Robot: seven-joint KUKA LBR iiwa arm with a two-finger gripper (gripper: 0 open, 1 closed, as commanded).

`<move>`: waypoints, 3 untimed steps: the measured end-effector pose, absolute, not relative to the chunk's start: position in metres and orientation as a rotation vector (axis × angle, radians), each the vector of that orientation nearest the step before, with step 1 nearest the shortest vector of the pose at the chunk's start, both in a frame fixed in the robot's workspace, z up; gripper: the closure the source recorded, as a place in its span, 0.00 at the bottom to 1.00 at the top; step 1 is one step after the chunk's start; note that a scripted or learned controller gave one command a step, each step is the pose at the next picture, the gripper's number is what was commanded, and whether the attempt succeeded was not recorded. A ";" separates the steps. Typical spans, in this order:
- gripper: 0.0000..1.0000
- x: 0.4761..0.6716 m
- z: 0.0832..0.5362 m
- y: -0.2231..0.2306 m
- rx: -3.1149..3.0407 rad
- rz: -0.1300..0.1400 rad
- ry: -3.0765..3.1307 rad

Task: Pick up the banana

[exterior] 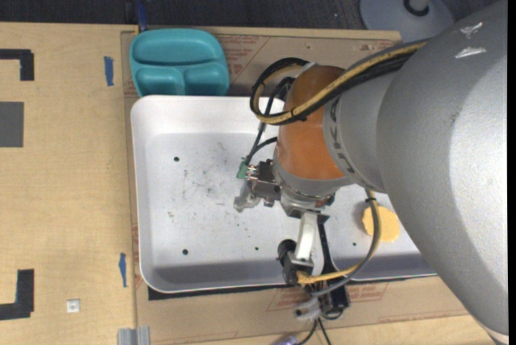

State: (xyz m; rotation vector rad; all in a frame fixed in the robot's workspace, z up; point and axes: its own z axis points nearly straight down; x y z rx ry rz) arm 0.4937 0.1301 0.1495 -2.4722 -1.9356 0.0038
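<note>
claw [253,194] points down over the middle of the white bin [185,239] for a top grab, open or closed i cannot tell, while the banana [389,227] lies apart at the bin's right, half under the arm [435,134].

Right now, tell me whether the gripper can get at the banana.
Probably yes. The banana lies in the white bin not far from the gripper, with nothing visible on top of it; the arm hides part of it, so I'm unsure.
</note>
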 end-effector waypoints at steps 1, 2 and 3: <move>0.00 0.479 0.086 0.199 -2.351 -0.003 -2.083; 0.00 0.483 0.144 0.220 -2.724 0.002 -1.564; 0.00 0.479 0.086 0.225 -2.771 -0.004 -1.479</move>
